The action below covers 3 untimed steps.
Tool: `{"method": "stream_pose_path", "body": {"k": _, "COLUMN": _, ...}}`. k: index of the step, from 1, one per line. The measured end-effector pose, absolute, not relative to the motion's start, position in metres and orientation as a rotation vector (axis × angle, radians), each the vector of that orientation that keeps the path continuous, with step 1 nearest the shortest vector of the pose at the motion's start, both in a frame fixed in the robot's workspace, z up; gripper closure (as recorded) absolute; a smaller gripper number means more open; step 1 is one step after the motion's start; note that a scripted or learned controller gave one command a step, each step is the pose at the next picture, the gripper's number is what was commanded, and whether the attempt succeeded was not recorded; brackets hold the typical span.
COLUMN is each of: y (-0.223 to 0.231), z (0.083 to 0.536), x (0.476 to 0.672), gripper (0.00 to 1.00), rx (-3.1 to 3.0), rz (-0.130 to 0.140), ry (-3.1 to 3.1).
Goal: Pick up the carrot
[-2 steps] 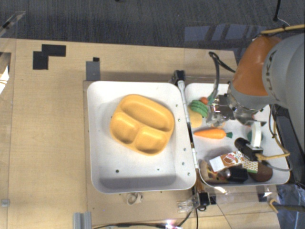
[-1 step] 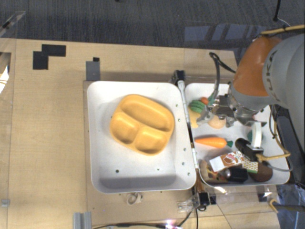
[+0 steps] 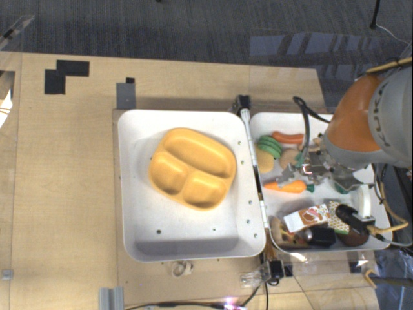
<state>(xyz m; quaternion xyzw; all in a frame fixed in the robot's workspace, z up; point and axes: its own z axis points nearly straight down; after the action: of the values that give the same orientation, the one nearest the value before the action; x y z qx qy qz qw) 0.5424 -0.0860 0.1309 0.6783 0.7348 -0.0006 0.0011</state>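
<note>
The carrot [image 3: 288, 186] is orange with a green stub at its right end. It lies flat in the middle of the right bin [image 3: 377, 241], pointing left. My gripper [image 3: 307, 172] hangs just above the carrot's right end, coming in from the right under the orange-banded wrist [image 3: 353, 124]. Its fingers look spread apart with nothing between them, and the carrot rests on the bin floor below them.
The right bin also holds a red sausage [image 3: 288, 137], a green vegetable [image 3: 270, 147], a pale round item [image 3: 286, 162], a snack packet [image 3: 311, 216] and dark items along the front. The left bin [image 3: 139, 237] holds a yellow divided dish [image 3: 191, 166].
</note>
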Motion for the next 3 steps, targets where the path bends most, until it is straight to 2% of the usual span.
{"method": "stream_pose_path", "body": {"k": 1, "y": -0.096, "z": 0.089, "x": 0.541, "gripper": 0.00, "rx": 2.266, "rz": 0.013, "ry": 2.162}}
{"method": "stream_pose_path", "body": {"k": 2, "y": -0.106, "z": 0.090, "x": 0.494, "gripper": 0.00, "rx": 2.289, "rz": 0.020, "ry": 2.126}}
{"method": "stream_pose_path", "body": {"k": 3, "y": -0.088, "z": 0.090, "x": 0.494, "gripper": 0.00, "rx": 2.198, "rz": 0.016, "ry": 2.215}}
